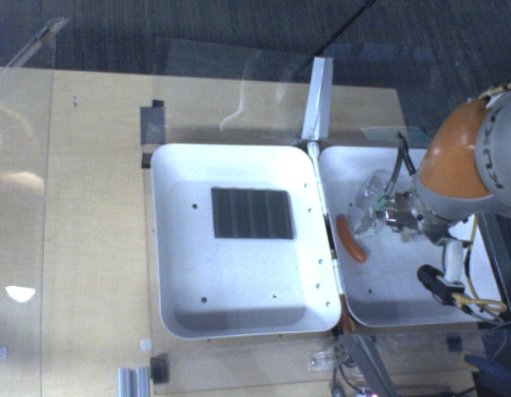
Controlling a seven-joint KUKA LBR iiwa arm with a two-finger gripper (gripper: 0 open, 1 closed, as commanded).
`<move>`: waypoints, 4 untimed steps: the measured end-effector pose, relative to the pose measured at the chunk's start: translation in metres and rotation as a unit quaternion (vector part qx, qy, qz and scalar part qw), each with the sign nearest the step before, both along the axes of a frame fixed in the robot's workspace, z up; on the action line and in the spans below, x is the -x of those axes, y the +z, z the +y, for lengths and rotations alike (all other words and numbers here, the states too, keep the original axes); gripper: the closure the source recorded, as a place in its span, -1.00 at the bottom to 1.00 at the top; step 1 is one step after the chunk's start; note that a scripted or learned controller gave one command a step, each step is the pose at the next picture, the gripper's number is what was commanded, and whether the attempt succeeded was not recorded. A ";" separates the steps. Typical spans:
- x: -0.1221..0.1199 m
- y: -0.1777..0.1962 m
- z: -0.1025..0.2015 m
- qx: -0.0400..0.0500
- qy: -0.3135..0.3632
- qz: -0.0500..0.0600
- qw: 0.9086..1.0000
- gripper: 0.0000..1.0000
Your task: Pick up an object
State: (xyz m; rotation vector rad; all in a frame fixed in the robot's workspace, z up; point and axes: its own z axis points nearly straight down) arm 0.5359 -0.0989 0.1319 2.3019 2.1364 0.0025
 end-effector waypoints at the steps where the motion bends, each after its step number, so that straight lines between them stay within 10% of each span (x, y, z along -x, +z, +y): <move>1: -0.017 -0.042 0.015 0.001 0.078 -0.005 0.997 -1.00; 2: -0.051 0.054 0.042 0.000 -0.015 -0.002 1.000 -1.00; 4: -0.014 0.032 0.007 0.001 0.109 -0.001 0.994 -1.00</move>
